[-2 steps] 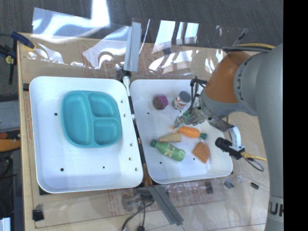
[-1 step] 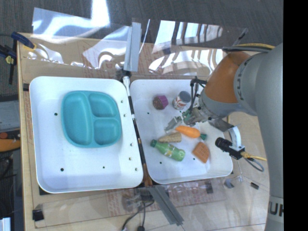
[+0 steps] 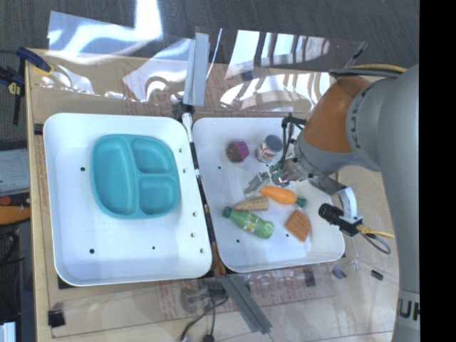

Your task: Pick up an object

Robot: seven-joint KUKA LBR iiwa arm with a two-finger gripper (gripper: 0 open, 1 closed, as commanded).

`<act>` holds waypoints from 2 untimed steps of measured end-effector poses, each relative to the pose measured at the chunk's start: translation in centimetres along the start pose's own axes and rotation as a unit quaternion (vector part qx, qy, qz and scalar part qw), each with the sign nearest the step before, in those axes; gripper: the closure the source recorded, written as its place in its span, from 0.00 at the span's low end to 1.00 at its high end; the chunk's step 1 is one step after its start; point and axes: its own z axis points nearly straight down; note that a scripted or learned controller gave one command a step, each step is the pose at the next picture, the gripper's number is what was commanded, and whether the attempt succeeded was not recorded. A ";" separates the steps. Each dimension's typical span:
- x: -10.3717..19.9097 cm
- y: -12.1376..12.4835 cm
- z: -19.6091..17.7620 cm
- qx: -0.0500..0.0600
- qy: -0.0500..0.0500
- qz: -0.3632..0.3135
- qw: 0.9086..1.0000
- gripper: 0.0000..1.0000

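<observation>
Nothing is looking lifted yet: the claw (image 3: pixel 279 176) is hovering low in the right bin (image 3: pixel 214 191), just above the smooth orange carrot (image 3: pixel 278 195), and whether it is released or clenched I cannot tell. Lying around it are a glossy green bottle (image 3: pixel 251 222), a purple lump (image 3: pixel 237 150) and an orange wedge (image 3: pixel 298 225), while the left bin (image 3: pixel 64 248) is holding a moulded turquoise tray (image 3: pixel 135 174).

Right white bin (image 3: pixel 214 191) holds all pickable items. Purple round object (image 3: pixel 237 150) near back. Small can with red-white label (image 3: pixel 269 148) just beside it. Orange carrot (image 3: pixel 278 195) lies at centre, touching beige cone-like piece (image 3: pixel 251 204). Green bottle (image 3: pixel 251 222) lies on side near front. Orange flat wedge (image 3: pixel 298 225) to its right.
</observation>
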 end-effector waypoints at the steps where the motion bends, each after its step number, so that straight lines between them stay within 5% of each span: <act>1: 0.0 0.0 0.0 0.000 0.000 0.000 1.000 0.00; 2: 0.0 0.0 0.0 0.000 0.000 0.000 1.000 0.00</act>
